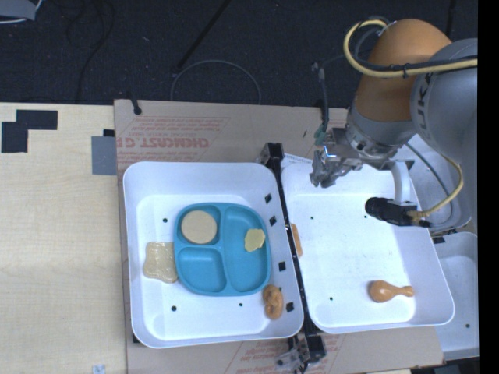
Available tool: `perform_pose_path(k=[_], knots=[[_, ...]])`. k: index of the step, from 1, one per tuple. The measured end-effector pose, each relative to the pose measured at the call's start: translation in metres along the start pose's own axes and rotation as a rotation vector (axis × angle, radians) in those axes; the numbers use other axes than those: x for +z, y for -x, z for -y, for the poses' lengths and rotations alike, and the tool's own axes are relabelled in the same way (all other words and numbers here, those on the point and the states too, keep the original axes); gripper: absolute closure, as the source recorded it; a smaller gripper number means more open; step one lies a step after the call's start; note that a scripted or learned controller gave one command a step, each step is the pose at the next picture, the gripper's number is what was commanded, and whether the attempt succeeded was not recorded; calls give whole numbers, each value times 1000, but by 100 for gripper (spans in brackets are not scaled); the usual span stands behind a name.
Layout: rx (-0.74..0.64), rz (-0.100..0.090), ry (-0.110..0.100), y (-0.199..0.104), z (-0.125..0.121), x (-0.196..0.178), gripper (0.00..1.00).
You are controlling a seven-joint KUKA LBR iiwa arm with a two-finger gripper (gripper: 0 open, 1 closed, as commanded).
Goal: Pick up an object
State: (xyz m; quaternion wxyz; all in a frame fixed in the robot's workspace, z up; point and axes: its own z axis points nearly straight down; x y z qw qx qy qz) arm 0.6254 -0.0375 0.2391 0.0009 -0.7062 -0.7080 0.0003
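Dark carpet-like floor (pixel 156 37) with loose cables (pixel 210 76) behind a pale wooden bench (pixel 54 232).

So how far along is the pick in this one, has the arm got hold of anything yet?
Nothing looks picked yet. The claw hangs at the far edge of the right bin, with nothing visibly between its fingers. The drumstick-shaped item lies near that bin's front right. In the left bin, the blue tray holds a round piece and a yellow piece. Approach, grasp and lift remain.
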Motion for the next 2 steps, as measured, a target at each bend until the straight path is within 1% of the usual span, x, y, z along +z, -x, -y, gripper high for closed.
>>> perform_pose_path(k=[1, 2], knots=[[-1, 0, -2, -45, -1, 7, 100], [-1, 0, -2, -99, 8, 0, 100]])
